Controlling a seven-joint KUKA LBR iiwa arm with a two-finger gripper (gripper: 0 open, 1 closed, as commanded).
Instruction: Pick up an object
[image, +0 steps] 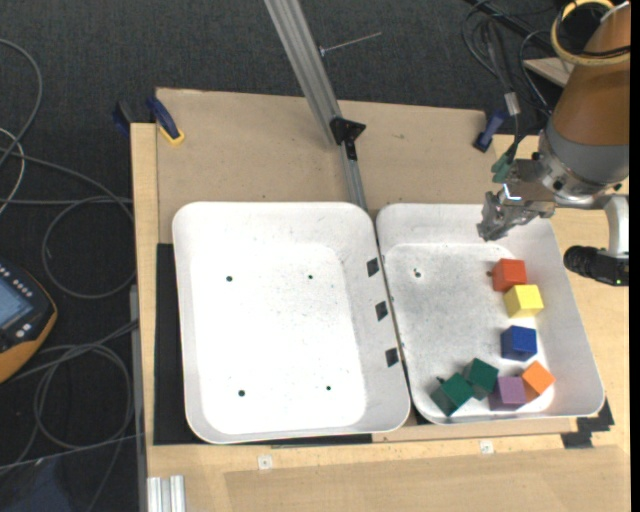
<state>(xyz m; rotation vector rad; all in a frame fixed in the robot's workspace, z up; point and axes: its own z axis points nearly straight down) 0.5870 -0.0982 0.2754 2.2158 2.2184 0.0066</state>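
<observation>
Several small blocks lie in the right bin (440, 300): a red block (510, 273), a yellow block (524, 299), a blue block (519, 342), an orange block (538, 377), a purple block (511, 390) and two green blocks (468, 384). My gripper (496, 226) hangs over the bin's far right corner, above and slightly left of the red block. Nothing shows between its fingers.
The left bin (280, 320) sits beside the right one. A slanted metal pole (320, 85) runs from the top down to the gap between the bins. Blue clamps (165, 120) hold the board's far corners. Cables lie on the floor at left.
</observation>
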